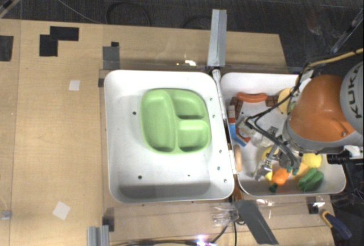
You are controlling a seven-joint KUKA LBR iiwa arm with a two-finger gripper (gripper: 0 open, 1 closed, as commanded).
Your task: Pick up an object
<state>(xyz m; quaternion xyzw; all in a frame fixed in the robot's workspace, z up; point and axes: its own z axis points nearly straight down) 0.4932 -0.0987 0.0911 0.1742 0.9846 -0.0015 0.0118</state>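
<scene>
The arm is low over the right bin (340,185), so the reach-and-grasp step looks to be in hand. The tool (272,164) hangs just above an orange toy (279,176) near the front wall; whether it is spread or pinching anything, I cannot tell. Next it likely must close on one toy and lift straight up. Count: two bins on the worktop (51,142), one green divided tray (174,120) in the left bin (122,182), one green toy (310,180); the other toys are too jumbled to count.
</scene>
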